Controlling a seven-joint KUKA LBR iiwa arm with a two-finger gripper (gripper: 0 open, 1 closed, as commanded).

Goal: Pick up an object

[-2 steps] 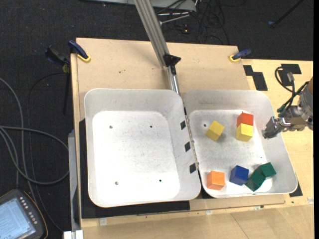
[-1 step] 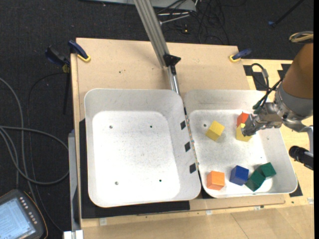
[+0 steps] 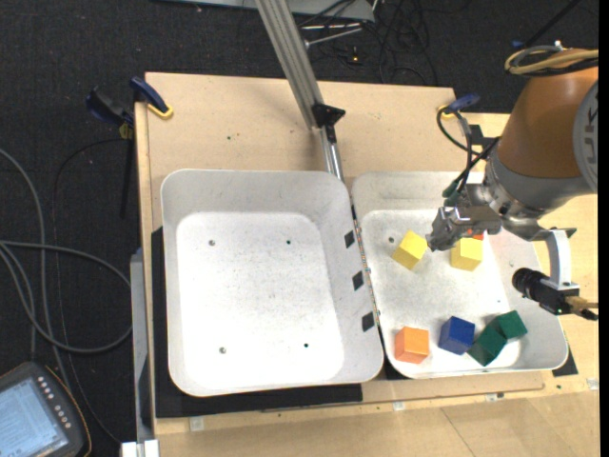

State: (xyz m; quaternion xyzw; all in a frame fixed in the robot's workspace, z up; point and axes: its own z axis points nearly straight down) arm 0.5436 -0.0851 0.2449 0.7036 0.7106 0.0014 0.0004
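Observation:
In the right bin (image 3: 381, 203) lie two yellow blocks, one (image 3: 411, 249) left of the gripper and one (image 3: 466, 253) just right of it. My gripper (image 3: 445, 232) hangs low between them, close to both. An orange block (image 3: 412, 344), a blue block (image 3: 457, 334) and two green blocks (image 3: 499, 336) sit along the bin's front edge. The arm's grey and orange wrist (image 3: 547, 141) hides the bin's back right corner.
The left bin (image 3: 181, 255) is a wide white tray beside the right one. A slanted metal pole (image 3: 295, 55) crosses from the top down to the seam between the bins. Blue clamps (image 3: 143, 91) grip the board's back corners.

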